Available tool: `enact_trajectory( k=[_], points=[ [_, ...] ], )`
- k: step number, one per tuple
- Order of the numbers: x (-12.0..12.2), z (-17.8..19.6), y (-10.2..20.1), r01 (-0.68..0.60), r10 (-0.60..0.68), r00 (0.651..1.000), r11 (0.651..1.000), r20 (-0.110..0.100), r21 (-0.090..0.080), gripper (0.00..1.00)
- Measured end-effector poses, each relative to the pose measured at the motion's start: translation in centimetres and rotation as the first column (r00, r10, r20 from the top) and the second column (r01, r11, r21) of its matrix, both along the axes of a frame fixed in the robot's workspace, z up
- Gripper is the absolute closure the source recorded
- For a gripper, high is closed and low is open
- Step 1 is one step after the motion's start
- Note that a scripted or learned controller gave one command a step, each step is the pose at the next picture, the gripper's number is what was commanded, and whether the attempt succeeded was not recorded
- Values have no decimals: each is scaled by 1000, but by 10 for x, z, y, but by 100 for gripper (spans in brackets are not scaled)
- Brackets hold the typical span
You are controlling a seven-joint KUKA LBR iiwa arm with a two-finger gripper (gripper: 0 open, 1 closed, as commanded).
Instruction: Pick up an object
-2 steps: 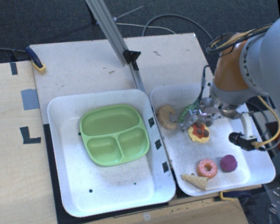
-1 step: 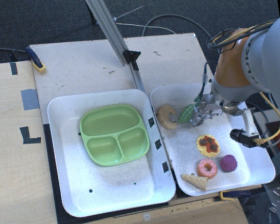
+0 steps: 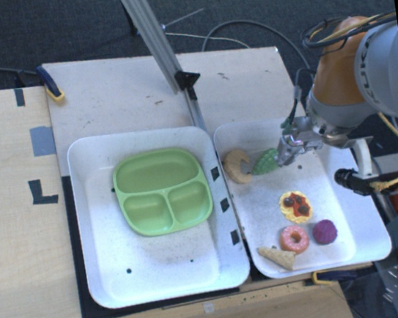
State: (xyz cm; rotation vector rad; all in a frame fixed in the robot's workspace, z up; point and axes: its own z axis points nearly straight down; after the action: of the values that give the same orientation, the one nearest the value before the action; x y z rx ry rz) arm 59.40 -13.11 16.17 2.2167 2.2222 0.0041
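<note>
Claw [image 3: 285, 153] tips blurred against green toy [image 3: 264, 161]; grip unclear.

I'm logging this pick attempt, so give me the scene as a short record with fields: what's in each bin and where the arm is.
left bin: green divided plate
right bin: tan ring, green leafy piece, yellow tart with berries, pink donut, purple ball, tan wedge
arm: reaching in from the right, over the right bin's upper part
gripper: low, right beside the green leafy piece
grasp: cannot tell from this view
</note>
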Motion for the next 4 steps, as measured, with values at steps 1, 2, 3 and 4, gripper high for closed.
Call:
enact_trajectory(
  k=[1, 2, 3, 4],
  points=[
    [4, 43, 0, 0, 0, 1000, 1000, 0, 0, 100],
    [13, 104, -1, 0, 0, 1000, 1000, 2, -1, 100],
    [18, 104, 45, -3, 3, 1000, 1000, -5, 1, 100],
    [12, 101, 105, -5, 5, 1000, 1000, -5, 2, 100]
  ],
)
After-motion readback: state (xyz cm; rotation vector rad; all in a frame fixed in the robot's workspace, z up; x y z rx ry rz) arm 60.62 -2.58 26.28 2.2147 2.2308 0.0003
